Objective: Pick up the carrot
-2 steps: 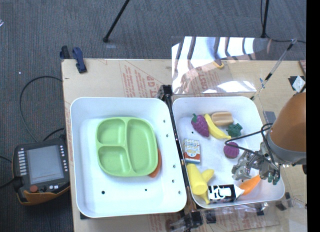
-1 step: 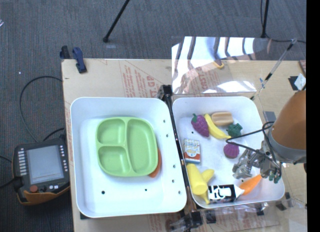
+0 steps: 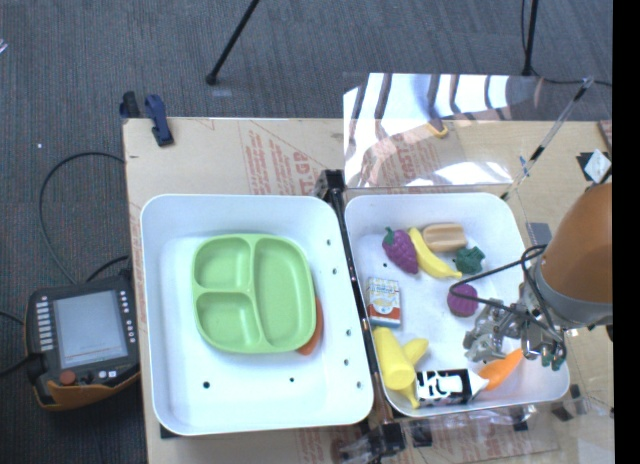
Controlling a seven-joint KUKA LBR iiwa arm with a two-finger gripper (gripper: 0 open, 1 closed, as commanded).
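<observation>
Hovering metal end effector [image 3: 512, 340] over tapered orange carrot [image 3: 502, 368]; grip state cannot be told.

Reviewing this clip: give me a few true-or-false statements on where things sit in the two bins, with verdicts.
1. The green plate lies in the left bin. True.
2. The carrot lies in the left bin. False: it lies in the right bin, near its front right corner.
3. The gripper is over the right bin, close above the carrot. True.
4. The banana lies on the green plate. False: it lies in the right bin beside the grapes.
</observation>
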